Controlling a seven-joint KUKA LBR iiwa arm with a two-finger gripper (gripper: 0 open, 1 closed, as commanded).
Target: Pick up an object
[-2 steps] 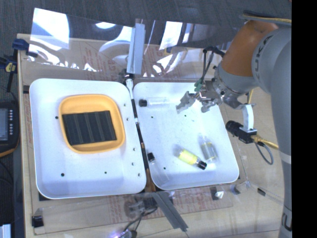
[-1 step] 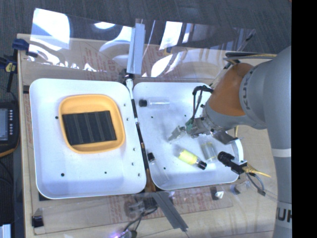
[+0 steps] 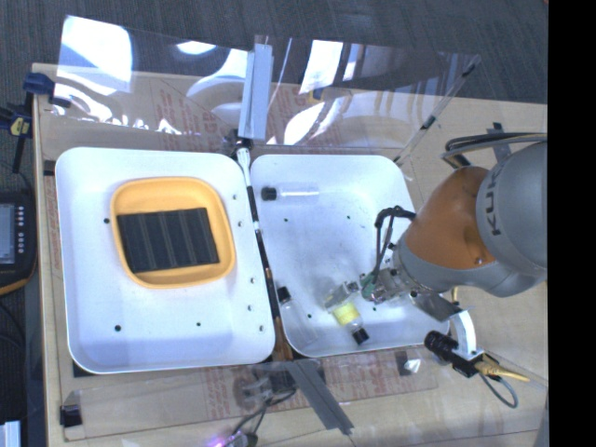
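Hovering low in the right bin (image 3: 326, 180) — claw (image 3: 365, 291) beside a yellow object (image 3: 345, 314).

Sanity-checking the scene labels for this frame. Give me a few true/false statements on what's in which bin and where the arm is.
1. The orange tray with the dark ridged insert lies in the left bin. True.
2. The gripper is over the left bin. False: it is low over the right bin, near its front right part.
3. A small yellow object lies in the right bin close to the gripper. True.
4. The small black item sits in the right bin's front right corner. False: it is near the back left corner, beside a clear tube.
5. The two bins are stacked. False: they stand side by side.
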